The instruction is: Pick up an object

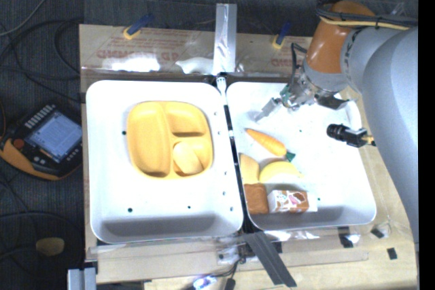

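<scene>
Fingers: gripper (268, 109) points toward the left over the right bin's (340, 176) far part; whether its fingers are spread or closed cannot be told, and nothing shows between them.
Carrot: toy carrot (266, 141) lies just below the gripper, apart from it.
Near corner: yellow pieces (272, 171), brown block (255, 199), printed packet (291, 200).
Left bin (109, 200): yellow divided tray (168, 138).

A broad, smooth, pale grey arm (394, 85) fills the right side of the frame, its casing rounded and matte. At the upper right an orange band (329, 44) rings the arm above the wrist, glossy and curved. Below the band sits a darker grey wrist flange, and from it a slim metallic two-finger gripper (266, 110) with small teal-tinted parts near its base.
</scene>
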Tool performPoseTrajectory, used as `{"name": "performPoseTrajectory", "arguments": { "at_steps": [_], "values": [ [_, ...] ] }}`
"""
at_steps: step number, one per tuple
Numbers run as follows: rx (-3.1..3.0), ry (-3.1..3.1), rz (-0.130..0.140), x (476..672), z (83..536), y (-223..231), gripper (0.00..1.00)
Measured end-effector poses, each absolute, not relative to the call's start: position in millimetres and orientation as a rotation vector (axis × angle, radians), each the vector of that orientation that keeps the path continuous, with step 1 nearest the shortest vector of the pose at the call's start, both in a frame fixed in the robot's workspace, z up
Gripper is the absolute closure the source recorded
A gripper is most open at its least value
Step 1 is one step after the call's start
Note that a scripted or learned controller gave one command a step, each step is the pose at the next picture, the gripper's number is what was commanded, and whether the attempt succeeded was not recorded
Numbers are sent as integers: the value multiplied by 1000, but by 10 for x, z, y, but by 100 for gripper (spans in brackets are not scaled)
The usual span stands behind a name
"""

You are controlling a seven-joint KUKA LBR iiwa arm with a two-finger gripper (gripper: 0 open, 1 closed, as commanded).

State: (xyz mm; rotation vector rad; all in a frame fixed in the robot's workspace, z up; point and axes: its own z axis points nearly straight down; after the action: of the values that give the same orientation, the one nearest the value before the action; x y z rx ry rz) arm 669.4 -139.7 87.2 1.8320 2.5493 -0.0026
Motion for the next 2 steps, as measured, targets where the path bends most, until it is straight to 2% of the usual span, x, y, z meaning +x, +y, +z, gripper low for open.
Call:
{"name": "performPoseTrajectory", "arguments": {
  "at_steps": [1, 2],
  "values": [
    [1824, 2543, -2, 6715, 990, -1397, 100],
    [1824, 2545, -4, 6711, 986, -1397, 0]
  ]
}}
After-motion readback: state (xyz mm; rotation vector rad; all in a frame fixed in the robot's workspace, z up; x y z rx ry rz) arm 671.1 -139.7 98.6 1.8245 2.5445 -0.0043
